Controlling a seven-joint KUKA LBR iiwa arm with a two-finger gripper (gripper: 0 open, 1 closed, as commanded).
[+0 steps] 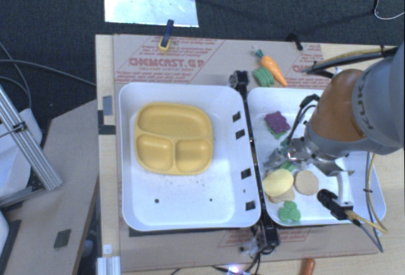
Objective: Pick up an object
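The right bin [361,201] holds a purple toy [276,122] near its back left, a pale yellow round piece [278,182], a tan disc [307,183] and a green broccoli-like toy [290,212] at the front. My gripper [286,156] hangs low over this bin's left part. It is just above the yellow piece and in front of the purple toy. The grey arm [354,109] with its orange band covers the bin's right side. Nothing is visibly held.
The left bin [190,210] carries a yellow divided plate [174,138]. A toy carrot [273,66] and a green toy [262,76] lie on the cardboard behind the right bin. A black divider [250,141] runs between the bins.
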